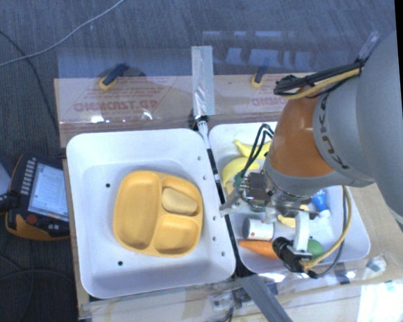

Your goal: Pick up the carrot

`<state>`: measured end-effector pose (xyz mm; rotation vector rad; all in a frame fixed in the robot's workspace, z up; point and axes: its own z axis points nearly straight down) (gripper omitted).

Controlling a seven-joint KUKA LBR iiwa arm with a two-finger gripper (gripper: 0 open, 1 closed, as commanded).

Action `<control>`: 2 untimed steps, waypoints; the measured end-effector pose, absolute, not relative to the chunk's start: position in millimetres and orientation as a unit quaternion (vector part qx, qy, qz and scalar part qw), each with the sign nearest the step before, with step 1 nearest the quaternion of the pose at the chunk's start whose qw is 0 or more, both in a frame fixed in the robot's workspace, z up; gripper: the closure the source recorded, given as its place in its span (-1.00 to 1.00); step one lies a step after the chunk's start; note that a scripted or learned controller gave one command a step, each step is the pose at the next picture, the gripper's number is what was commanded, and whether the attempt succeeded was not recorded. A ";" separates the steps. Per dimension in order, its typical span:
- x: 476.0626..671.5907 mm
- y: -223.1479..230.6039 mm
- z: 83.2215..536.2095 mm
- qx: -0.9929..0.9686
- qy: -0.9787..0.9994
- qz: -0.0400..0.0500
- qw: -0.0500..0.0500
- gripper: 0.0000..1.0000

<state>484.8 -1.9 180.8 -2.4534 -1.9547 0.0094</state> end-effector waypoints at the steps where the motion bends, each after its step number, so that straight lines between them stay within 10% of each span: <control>1: 503.5 -5.6 180.5 -0.860 -0.511 0.004 0.002 -1.00; 2: 482.9 -76.5 181.2 -0.938 -0.346 0.004 0.000 -1.00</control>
